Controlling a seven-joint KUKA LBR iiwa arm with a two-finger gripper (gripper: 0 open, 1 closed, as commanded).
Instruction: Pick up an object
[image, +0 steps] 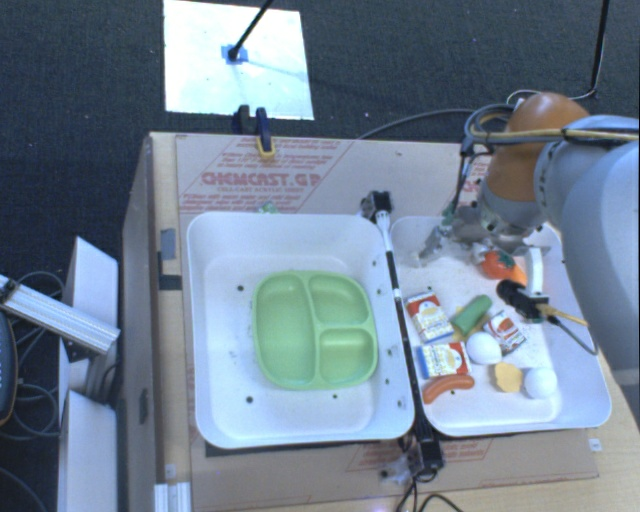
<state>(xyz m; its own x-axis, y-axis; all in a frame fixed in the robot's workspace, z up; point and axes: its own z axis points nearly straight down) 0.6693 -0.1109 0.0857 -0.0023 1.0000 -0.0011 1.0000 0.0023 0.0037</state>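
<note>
- Two shallow white bins are sitting side by side on the bench: the left bin (215, 300) is holding a green divided tray (314, 328), and the right bin (585, 395) is holding a scatter of toy food.
- The arm (590, 190) is reaching in from the right, and its gripper (440, 243) is hanging over the far left corner of the right bin; whether it is spread or closed cannot be told from this angle, and nothing is visibly sitting in it.
- The possible targets are lying nearer the viewer than the gripper: an orange carrot-like piece (497, 265) beside the wrist, a green pickle-like piece (471, 315), two small cartons (430, 317), a white egg (483, 348), a second egg (541, 382), a yellow piece (508, 377) and a sausage (447, 386).
- Risk: the gripper is hovering over what looks like bare bin floor, so a straight descent is likely to be closing on nothing.
- Risk: it is working close to the bin's wall and the divider between the bins, so it may be striking the rim.
- Risk: the food pieces are lying packed close, some touching, so a grasp may be nudging neighbours or catching two at once.
- Risk: the eggs are round and smooth and probably slipping out easily.
</note>
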